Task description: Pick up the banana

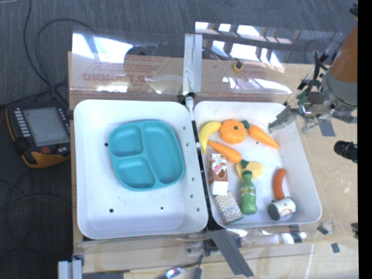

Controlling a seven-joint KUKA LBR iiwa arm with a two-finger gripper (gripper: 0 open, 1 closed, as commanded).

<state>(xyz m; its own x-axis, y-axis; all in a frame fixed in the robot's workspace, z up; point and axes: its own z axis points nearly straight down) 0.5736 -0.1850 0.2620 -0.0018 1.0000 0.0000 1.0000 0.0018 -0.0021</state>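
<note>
The yellow banana lies curved at the upper left of the right bin, against the divider wall. My gripper hovers over that bin's upper right corner, well to the right of the banana. It is open and nothing sits between its fingers. One grey finger points down-left toward a carrot. An orange round fruit and that carrot lie between the gripper and the banana.
The right bin also holds a second carrot, a small carton, a green bottle, a sausage, a white cup and a wrapped snack. A teal divided plate sits in the left bin.
</note>
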